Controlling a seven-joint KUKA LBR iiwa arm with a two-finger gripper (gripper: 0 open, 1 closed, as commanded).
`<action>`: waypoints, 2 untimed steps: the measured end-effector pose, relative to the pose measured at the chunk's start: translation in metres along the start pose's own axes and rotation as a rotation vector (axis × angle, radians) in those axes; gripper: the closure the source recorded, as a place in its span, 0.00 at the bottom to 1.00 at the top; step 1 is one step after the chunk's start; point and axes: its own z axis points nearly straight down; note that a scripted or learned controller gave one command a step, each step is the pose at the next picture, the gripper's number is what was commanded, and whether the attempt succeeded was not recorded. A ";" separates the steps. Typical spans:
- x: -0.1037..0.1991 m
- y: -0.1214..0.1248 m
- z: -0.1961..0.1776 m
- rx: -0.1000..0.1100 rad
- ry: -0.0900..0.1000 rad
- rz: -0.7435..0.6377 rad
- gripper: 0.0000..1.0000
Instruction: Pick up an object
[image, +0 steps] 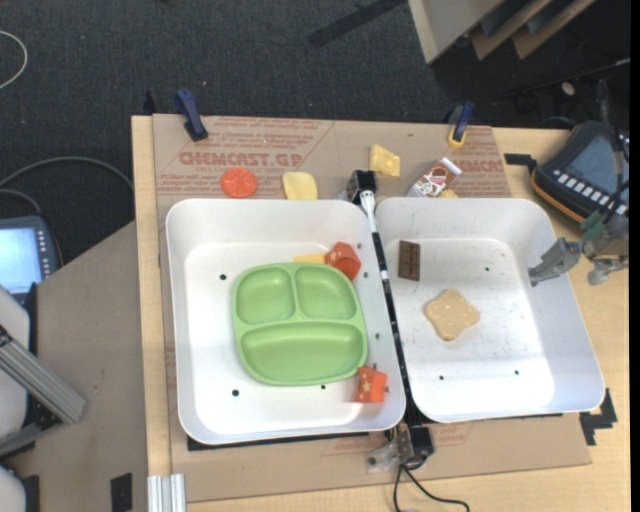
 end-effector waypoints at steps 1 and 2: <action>0.050 0.000 0.066 0.008 0.005 -0.005 0.00; 0.094 0.026 0.197 -0.005 -0.003 -0.005 0.00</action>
